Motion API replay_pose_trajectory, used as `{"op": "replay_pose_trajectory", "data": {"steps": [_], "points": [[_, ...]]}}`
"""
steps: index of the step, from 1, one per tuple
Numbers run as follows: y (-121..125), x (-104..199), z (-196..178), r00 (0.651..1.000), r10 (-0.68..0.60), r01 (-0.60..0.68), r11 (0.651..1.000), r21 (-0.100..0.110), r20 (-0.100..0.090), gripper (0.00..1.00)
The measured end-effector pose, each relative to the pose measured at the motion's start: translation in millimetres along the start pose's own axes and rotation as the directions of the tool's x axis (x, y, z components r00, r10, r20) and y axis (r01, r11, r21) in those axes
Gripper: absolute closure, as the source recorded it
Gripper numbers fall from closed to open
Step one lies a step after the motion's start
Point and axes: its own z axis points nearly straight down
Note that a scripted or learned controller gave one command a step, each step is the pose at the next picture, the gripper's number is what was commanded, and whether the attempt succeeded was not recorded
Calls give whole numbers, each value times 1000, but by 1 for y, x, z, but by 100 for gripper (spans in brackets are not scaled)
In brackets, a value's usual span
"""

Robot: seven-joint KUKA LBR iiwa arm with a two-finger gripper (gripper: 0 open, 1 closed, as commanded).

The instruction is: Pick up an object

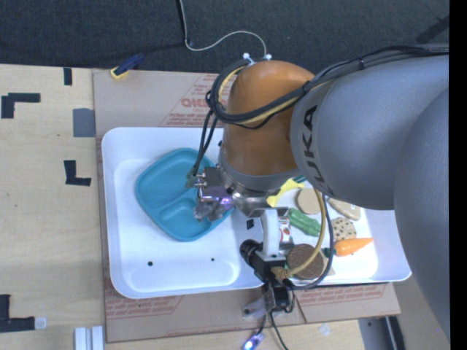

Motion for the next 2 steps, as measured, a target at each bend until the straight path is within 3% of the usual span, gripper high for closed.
{"op": "replay_pose_trajectory", "data": {"steps": [1,2], "points": [[-1,12,-286,1000,-1,1,1000,-29,-10,100],[-1,-38,-62,1000,6,-7,1000,7,4,100]]}}
